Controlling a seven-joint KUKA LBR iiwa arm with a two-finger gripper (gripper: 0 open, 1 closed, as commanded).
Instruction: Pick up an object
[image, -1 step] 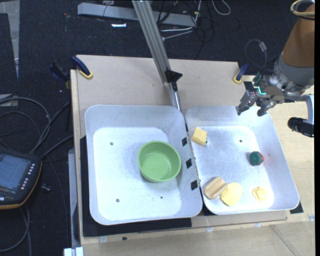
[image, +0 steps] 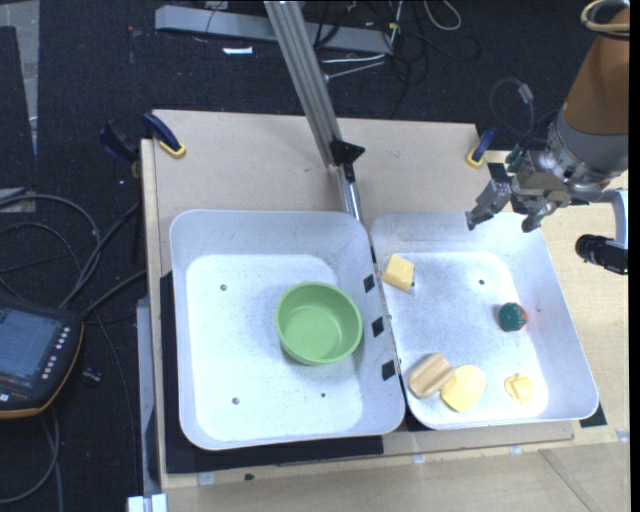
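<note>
Nearest the camera in the right bin (image: 560, 300), three yellowish things lie along its front edge: a tan bread-shaped piece (image: 429, 374) touching a round yellow piece (image: 463, 388), and a small yellow toy (image: 518, 386) a little apart toward the right wall. Farther back in that bin a small green ball with a red spot (image: 513, 317) sits near the right side, and a yellow block (image: 399, 272) rests close to the wall shared with the other bin. The left bin (image: 200, 300) holds one thing, a green bowl (image: 319, 322), upright and open-topped, standing right of the bin's middle. Both bins sit side by side on the pale wooden surface (image: 250, 165), their inner rims touching. At the far right corner of the right bin the pincer (image: 505, 208) hangs above the rim, its two dark fingers spread apart with nothing between them, well apart from every piece in the bin. Behind it the grey arm with its orange band (image: 600, 75) rises out of view at the upper right.
</note>
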